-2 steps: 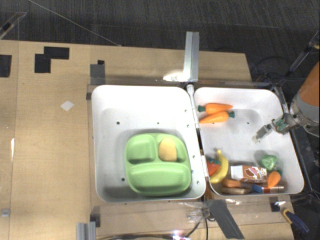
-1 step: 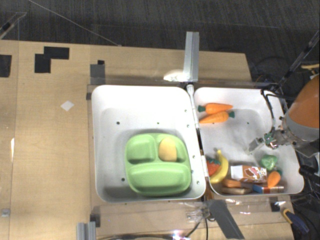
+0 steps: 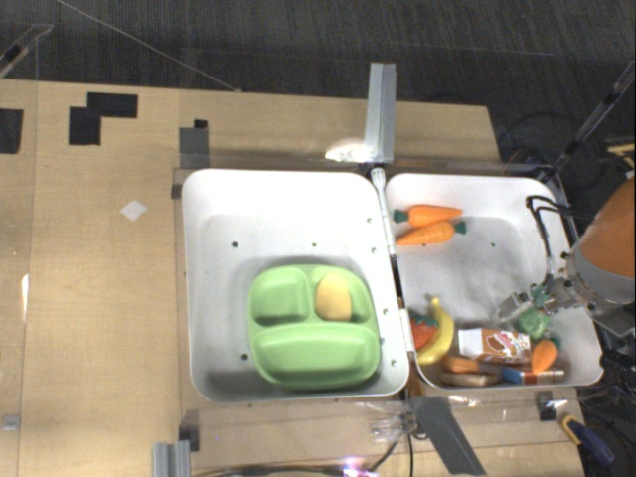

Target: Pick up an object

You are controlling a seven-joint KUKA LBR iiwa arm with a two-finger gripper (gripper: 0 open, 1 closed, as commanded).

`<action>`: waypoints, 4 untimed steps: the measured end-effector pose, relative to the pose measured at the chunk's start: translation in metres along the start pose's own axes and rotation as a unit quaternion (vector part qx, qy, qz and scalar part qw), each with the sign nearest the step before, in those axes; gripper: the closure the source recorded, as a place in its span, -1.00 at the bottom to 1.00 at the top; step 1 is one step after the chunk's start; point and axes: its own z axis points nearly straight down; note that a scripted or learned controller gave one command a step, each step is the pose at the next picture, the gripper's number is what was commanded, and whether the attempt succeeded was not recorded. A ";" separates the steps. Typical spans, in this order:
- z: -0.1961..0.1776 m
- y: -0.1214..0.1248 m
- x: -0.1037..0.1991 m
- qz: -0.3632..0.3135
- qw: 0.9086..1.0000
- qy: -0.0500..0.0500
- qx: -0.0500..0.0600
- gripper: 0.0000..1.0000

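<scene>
The right bin [image 3: 497, 256] holds several toy foods. Two orange carrots [image 3: 429, 223] lie at its far left corner. Along its near wall are a yellow banana [image 3: 440, 331], a red piece [image 3: 422, 336], a small printed box [image 3: 505, 344], another small carrot [image 3: 544, 355] and a brown stick-like item [image 3: 467, 366]. My gripper [image 3: 529, 306] reaches in from the right and hangs low over the bin's near right part, right above a small green object [image 3: 535, 324]. Whether it touches that object I cannot tell.
The left bin [image 3: 229, 227] holds a green divided plate [image 3: 313, 351] with a yellow rounded item [image 3: 334, 297] in its far right compartment. A metal post [image 3: 381, 112] stands behind the wall between the bins. Black cables [image 3: 545, 217] run along the right bin's far right corner.
</scene>
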 end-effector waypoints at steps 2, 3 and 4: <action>-0.055 0.100 0.080 -0.103 0.995 0.005 0.006 -1.00; -0.001 0.139 0.077 0.073 0.997 0.004 0.007 -1.00; 0.006 0.187 0.069 0.032 0.999 0.008 0.022 -1.00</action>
